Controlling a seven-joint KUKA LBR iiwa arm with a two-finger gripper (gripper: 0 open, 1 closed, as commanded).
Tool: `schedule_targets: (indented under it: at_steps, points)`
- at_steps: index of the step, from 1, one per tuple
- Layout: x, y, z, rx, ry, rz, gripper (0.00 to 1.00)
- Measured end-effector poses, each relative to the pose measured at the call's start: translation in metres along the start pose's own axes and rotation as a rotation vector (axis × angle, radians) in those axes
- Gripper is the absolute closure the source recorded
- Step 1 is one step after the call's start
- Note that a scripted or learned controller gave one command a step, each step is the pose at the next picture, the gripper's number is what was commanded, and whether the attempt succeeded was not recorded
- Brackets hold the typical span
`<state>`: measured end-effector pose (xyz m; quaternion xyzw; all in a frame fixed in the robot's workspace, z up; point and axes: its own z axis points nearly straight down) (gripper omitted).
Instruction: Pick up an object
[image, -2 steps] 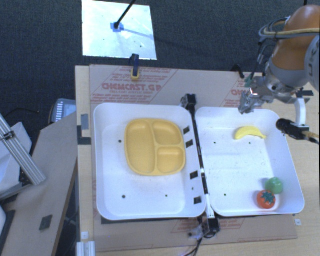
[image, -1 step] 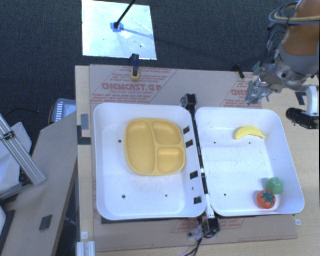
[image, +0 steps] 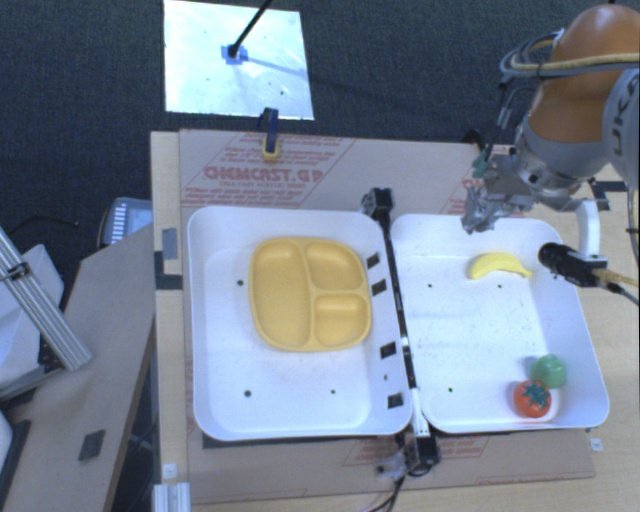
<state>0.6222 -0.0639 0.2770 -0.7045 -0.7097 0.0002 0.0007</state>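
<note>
1. Near right corner of the right bin (image: 585, 400): an orange-red round object (image: 532, 398) touching a green one (image: 549, 371).
2. Left bin (image: 215, 400): a yellow divided tray (image: 308, 293).
3. Farther right: a yellow banana (image: 499, 265), curved, lying flat.
4. The gripper (image: 484, 215) hangs just beyond it; finger state cannot be told.
5. Cardboard (image: 300, 165) lines the bench; dark carpet (image: 80, 100) beyond.

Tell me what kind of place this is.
Probably a robotics lab bench set up for grasping trials: two white bins on a cardboard-covered bench, toy food such as a banana and a yellow divided plate, and a robot gripper hanging above the right bin.
</note>
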Motion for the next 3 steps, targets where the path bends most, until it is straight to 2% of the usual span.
schedule_targets:
  at_steps: [2, 3]
  points:
    - [0.077, -0.035, 0.030, -0.001, 0.000, -0.001, 1.00]
    - [0.129, -0.061, 0.048, 0.000, 0.001, -0.001, 1.00]
